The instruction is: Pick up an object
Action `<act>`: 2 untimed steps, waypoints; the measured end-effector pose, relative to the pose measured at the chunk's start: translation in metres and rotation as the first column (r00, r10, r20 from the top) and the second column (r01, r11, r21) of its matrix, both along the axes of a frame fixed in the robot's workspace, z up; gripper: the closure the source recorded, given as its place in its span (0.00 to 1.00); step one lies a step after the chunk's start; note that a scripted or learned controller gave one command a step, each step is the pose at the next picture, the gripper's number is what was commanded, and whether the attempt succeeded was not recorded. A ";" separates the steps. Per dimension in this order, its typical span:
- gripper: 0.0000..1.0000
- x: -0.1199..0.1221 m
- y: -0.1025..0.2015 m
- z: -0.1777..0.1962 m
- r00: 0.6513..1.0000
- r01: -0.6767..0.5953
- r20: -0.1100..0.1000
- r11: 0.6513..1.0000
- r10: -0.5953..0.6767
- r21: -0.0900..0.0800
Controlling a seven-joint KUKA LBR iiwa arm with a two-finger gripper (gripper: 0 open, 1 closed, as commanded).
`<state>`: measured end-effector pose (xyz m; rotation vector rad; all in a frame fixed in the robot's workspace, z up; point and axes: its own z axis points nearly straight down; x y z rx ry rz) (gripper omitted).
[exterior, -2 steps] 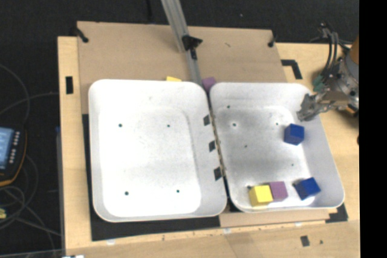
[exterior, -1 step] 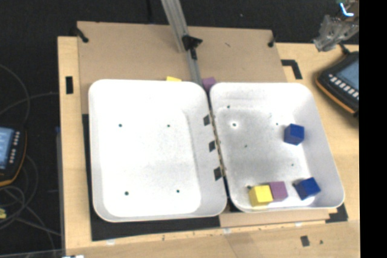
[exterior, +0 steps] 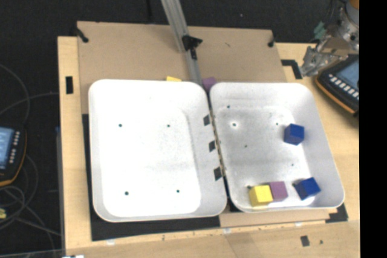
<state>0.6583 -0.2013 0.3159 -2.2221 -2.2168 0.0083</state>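
The right bin [exterior: 302, 93] holds several small cubes. A blue cube [exterior: 294, 134] lies near its right wall. Along its front edge sit a yellow cube [exterior: 261, 195], a purple cube [exterior: 278, 190] touching it, and a second blue cube [exterior: 307, 188]. My gripper [exterior: 318, 57] hangs at the far right, beyond the back right corner of the right bin and well apart from every cube. Nothing shows in its grasp.
The left bin [exterior: 97, 130] stands beside the right one. A small yellow piece [exterior: 174, 78] and a purple piece [exterior: 209, 83] lie just behind the bins. A slanted metal pole [exterior: 172, 3] rises at the back. A pendant [exterior: 344, 81] lies at the right.
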 end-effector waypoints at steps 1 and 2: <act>1.00 0.008 0.033 -0.054 1.000 -0.006 0.002 1.000 0.006 0.002; 0.00 0.007 0.031 -0.051 1.000 -0.006 0.005 1.000 0.006 -0.001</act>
